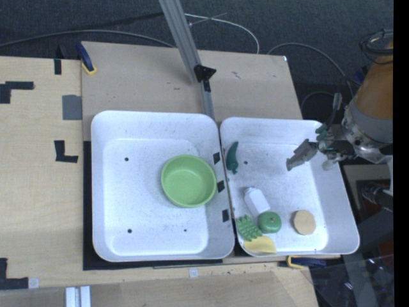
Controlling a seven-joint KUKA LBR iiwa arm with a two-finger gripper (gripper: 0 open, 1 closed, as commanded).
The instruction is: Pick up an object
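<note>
Yellow sponge [263, 245] lies at the right bin's [332, 190] near edge, by a green brush [247, 226], green round lid [270, 222], tan disc [304, 222] and white bottle [257, 201]. Farther back, the gripper [305, 153] hovers, spread wide, holding nothing. A green bowl [188, 181] sits in the left bin [115, 171].

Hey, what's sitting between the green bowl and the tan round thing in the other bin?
In the camera view, between the green bowl and the tan round piece lie the bins' shared rims, then a white bottle and a green round object.

grey arm [370, 130], orange band above wrist, dark grey pincer [299, 160].
</note>
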